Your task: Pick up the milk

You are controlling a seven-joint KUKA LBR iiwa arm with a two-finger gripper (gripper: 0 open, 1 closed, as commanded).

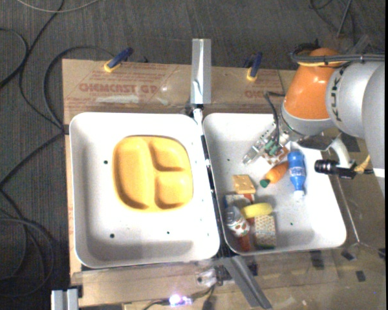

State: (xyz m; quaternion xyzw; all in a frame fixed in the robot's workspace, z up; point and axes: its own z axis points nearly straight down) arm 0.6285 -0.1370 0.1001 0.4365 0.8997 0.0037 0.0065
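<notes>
A blue and white bottle, the likeliest milk, lies lengthwise in the right bin, near its right side. My gripper hangs over the upper middle of that bin, pointing down-left, about a bottle's length to the left of the bottle and apart from it. Nothing is visibly held in it. Between gripper and bottle lies an orange carrot-like piece with a green tip.
Below the gripper sit a tan cracker-like square, a yellow piece, a small can and a checked box, crowded at the bin's lower left. The left bin holds a yellow divided tray.
</notes>
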